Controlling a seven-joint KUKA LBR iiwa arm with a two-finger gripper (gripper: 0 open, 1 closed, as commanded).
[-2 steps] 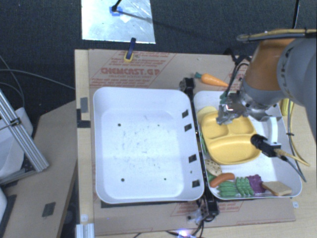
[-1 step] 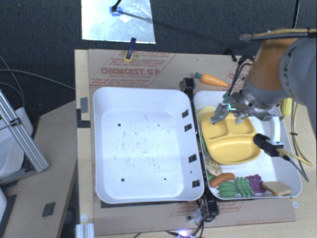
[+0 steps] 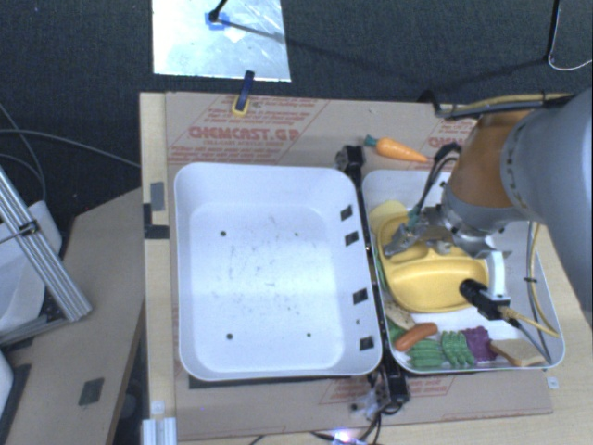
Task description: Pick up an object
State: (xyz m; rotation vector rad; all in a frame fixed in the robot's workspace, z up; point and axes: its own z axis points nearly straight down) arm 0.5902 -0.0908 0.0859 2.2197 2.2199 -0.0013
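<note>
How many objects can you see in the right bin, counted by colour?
Yellow: 2, a big piece and a smaller one
Orange: 1
Green: 2
Purple: 1
Tan: 1
Total: 7

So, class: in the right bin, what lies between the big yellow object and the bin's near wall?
In the camera view, a row of small items: an orange piece, green pieces, a purple piece and a tan block, between the yellow object and the right bin wall.

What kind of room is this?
Probably a robot lab: a robot arm reaches over two white bins, one bin holds toy food, and cables trail over the floor.
</note>
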